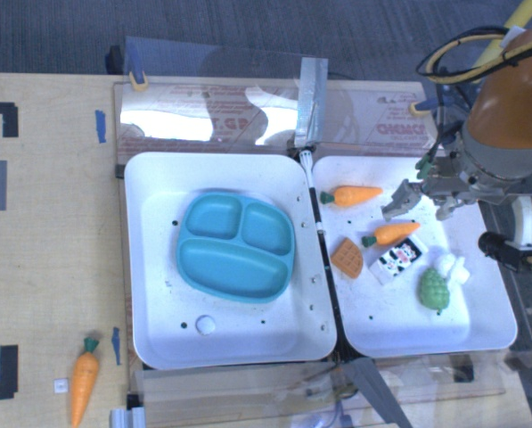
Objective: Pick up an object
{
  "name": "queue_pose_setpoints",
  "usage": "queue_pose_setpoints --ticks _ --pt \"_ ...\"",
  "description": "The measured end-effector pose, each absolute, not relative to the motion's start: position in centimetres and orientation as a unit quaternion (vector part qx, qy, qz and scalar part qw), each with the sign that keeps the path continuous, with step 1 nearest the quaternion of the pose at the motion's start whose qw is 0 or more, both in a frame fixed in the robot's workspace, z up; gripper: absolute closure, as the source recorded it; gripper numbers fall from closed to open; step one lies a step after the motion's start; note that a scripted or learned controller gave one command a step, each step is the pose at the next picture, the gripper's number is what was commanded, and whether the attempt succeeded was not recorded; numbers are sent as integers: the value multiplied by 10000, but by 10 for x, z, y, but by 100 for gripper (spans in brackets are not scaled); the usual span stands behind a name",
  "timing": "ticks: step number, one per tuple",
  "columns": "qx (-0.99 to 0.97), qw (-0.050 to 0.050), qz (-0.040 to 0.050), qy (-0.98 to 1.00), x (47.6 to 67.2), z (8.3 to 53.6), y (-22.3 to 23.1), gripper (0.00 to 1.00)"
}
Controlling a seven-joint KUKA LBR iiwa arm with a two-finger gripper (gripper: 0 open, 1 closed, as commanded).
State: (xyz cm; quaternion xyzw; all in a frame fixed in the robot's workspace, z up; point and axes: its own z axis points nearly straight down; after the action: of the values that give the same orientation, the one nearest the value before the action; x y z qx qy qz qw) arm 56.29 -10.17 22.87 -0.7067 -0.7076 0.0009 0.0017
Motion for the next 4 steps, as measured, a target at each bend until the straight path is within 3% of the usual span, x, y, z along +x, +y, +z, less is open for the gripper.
queue_pose_setpoints --ticks 1,2,3,4 --pt "-6594 -31 -20 -7518 593 87 -127 0" --pt "-6598 -21 -15 -7515 593 86 -127 0" --pt "-6996 14 0 -7145 526 140 -95 0" --pt "-6255 -18 -10 -7802 571 198 -94 0"
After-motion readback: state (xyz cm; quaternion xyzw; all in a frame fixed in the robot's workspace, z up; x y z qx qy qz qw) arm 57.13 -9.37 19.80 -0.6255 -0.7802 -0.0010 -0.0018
